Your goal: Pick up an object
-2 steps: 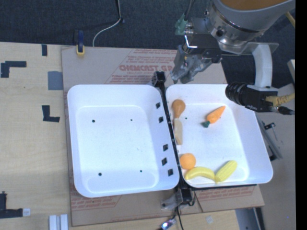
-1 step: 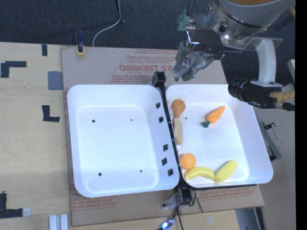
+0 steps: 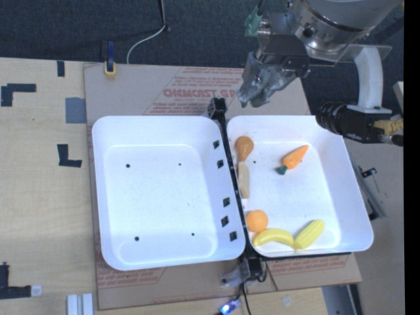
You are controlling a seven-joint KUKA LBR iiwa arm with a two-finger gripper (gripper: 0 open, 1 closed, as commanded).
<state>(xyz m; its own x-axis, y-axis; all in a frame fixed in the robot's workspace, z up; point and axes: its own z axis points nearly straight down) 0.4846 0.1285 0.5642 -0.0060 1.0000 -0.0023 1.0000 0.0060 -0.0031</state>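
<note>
Bench, seen from above at a slant; two shallow white bins set side by side on a cardboard sheet printed with red lettering.

Left bin: bare white floor with a few small dark dots.

Right bin: holds all the toy food. Toy carrot, orange with a green stub, lying tilted near the middle toward the far side, apart from everything else; a small orange-brown pear-shaped piece close against the inner wall near the far end; a pale tan elongated piece just below it, along the same wall, the two about touching; an orange ball near the front by the inner wall; a yellow banana just in front of the ball, about touching it; a yellow corn cob tilted, its lower end against the banana's right end.

Arm: grey, orange band at the top of the view, reaching in from the right; gripper hanging above the cardboard just past the far edge of the right bin, near the divider between the bins, well apart from every item; fingers dark and blurred against the wrist, so whether they stand wide or narrow cannot be told; nothing visible between them.

Black clips run along the join of the two bins.
</note>
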